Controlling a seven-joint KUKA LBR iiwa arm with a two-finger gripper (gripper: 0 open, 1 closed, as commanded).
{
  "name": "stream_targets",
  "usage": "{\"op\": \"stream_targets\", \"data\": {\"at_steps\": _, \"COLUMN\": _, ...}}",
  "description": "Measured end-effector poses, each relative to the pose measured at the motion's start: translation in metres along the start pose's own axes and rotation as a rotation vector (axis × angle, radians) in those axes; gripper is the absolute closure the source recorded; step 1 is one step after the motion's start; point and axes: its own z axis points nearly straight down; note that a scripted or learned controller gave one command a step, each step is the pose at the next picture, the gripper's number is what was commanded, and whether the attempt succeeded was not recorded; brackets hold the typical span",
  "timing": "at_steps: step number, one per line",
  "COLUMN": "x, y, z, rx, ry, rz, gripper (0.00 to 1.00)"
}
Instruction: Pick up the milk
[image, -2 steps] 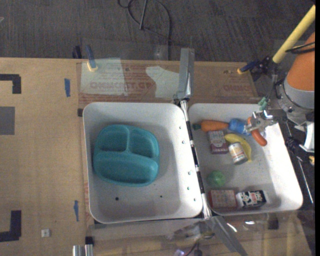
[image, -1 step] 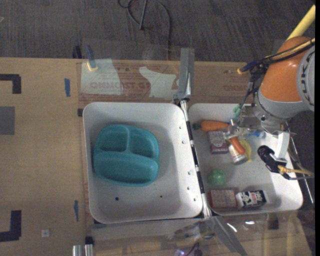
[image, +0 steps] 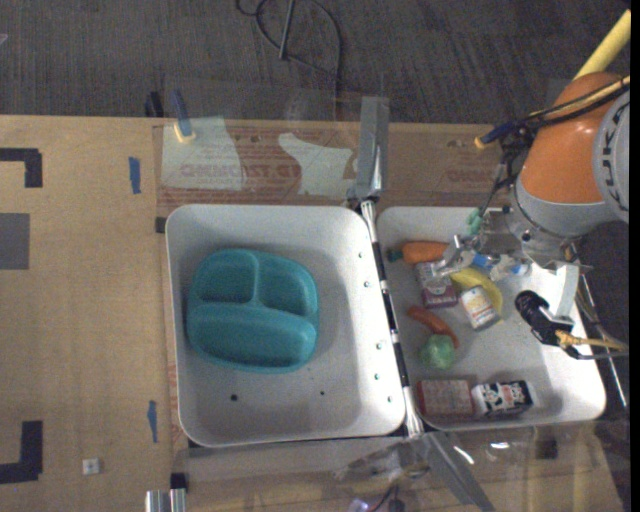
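The milk (image: 502, 397) is a small black-and-white carton lying on its side near the front edge of the right bin (image: 580, 385). My gripper (image: 447, 262) hangs over the back half of that bin, above a small dark packet (image: 438, 293) and beside a yellow banana (image: 480, 284). It is well behind the milk and not touching it. Nothing shows clearly between its jaws.
In the right bin also lie an orange carrot (image: 424, 251), a small jar (image: 481, 312), a red chili (image: 431, 320), a green vegetable (image: 437, 351) and a brownish flat box (image: 446, 396) right next to the milk. The left bin (image: 200, 400) holds a teal divided plate (image: 252, 309).
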Motion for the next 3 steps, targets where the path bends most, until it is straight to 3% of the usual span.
{"op": "stream_targets", "data": {"at_steps": 1, "x": -0.073, "y": -0.067, "z": 0.010, "rx": -0.001, "ry": -0.001, "rz": -0.041, "gripper": 0.00}}
{"op": "stream_targets", "data": {"at_steps": 2, "x": -0.089, "y": -0.019, "z": 0.112, "rx": -0.010, "ry": -0.003, "rz": -0.038, "gripper": 0.00}}
{"op": "stream_targets", "data": {"at_steps": 3, "x": -0.049, "y": 0.008, "z": 0.112, "rx": -0.010, "ry": -0.002, "rz": 0.325, "gripper": 0.00}}
